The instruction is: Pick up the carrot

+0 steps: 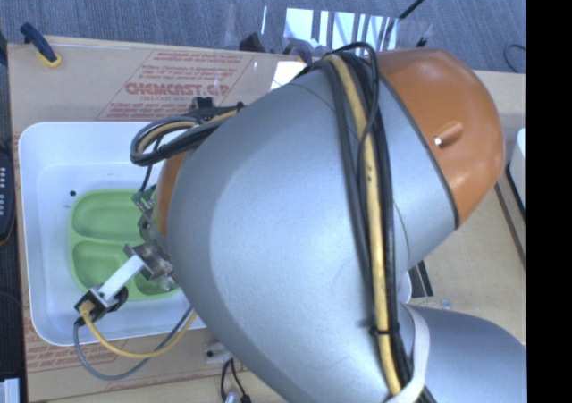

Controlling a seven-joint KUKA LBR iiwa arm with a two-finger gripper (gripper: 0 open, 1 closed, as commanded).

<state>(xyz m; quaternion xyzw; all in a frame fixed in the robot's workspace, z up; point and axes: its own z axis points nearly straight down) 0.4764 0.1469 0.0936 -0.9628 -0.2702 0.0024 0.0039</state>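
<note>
**Arm body blocks most of the view, carrot not visible**

Grey arm (295, 249) with orange band (447, 133) fills the near and centre area, cables (362, 178) running along it. Past it, the left white bin (40, 214) sits at the table's left edge, holding a green divided tray (103, 231). End effector is hidden under the arm: can't tell its state. Carrot location can't be determined. Far edge: printed cardboard (170, 88) on the table.

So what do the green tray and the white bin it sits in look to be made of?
Green tray: likely moulded plastic, going by its uniform lime colour, soft sheen and rounded compartments. White bin: probably plastic too, smooth and slightly glossy, with rounded corners and a thin rim. The arm covers much of both.
</note>
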